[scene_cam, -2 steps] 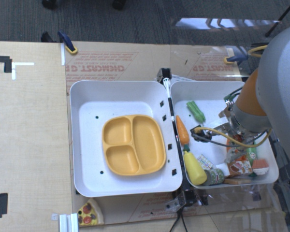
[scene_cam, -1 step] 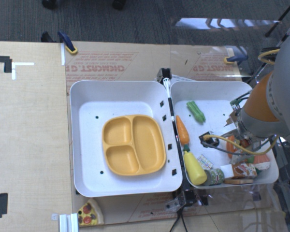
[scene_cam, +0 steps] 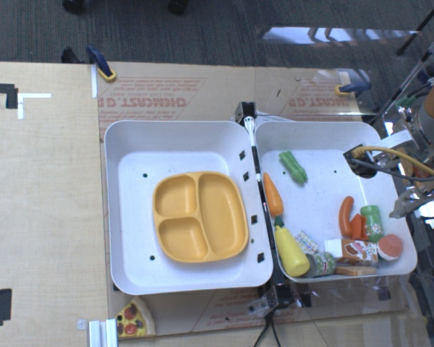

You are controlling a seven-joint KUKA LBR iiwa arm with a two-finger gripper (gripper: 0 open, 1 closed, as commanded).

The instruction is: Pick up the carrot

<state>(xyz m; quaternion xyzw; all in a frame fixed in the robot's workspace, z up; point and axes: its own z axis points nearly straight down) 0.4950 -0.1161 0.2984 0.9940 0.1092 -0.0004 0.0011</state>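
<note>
The carrot [scene_cam: 273, 196] lay tight against the right bin's [scene_cam: 320, 137] left wall, so the end effector [scene_cam: 419, 186], grip state unclear at the far right, could've easily clipped that wall or grabbed the mustard bottle [scene_cam: 290, 252].

One fixed camera — high above the bench [scene_cam: 43, 194] — looks down aslant on both bins [scene_cam: 123, 266].

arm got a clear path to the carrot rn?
Probably yes. The carrot lies uncovered by the right bin's left wall, tip near the yellow bottle; that wall may crowd the gripper, at the bin's right edge.
</note>
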